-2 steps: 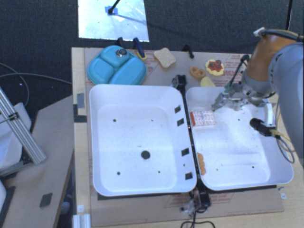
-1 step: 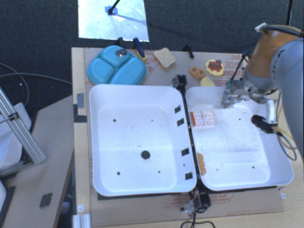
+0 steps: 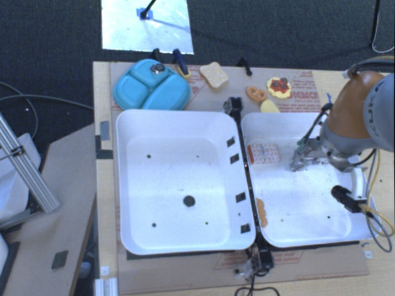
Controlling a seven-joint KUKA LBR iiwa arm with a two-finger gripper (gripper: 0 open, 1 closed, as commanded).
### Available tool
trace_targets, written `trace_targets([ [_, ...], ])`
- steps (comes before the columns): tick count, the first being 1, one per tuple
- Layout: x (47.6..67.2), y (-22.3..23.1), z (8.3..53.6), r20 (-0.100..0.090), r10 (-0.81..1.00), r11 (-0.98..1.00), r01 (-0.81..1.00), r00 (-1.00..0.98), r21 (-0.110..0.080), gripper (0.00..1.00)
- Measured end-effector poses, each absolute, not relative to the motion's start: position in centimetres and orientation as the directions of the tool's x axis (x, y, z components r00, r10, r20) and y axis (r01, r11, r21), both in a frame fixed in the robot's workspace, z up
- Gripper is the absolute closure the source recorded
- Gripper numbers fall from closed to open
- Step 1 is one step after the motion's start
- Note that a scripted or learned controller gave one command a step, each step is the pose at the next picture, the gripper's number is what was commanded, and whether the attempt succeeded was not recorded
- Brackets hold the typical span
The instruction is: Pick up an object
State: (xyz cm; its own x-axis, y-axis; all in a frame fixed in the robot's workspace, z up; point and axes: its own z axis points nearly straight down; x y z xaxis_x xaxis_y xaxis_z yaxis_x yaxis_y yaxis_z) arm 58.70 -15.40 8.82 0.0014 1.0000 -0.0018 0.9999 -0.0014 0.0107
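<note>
Just to the camera's left of the gripper (image 3: 300,163) lies the flat checkered card (image 3: 263,153), well within reach; whether anything is pinched, I cannot tell.

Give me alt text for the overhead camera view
A grey arm's gripper hangs low in the right white bin, beside a red-and-white patterned square. The left bin holds a small dark disc.

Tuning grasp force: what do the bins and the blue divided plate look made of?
Bins: likely moulded plastic, white and semi-gloss, with rounded rims and soft highlights. Blue divided plate: probably glossy hard plastic, judging by its uniform colour and smooth moulded compartments.
</note>
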Motion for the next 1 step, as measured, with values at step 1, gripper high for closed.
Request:
trace_targets([
  [1,62.98,-20.63,8.77,-0.003,1.0,0.0,1.0,0.0,0.011,1.0],
])
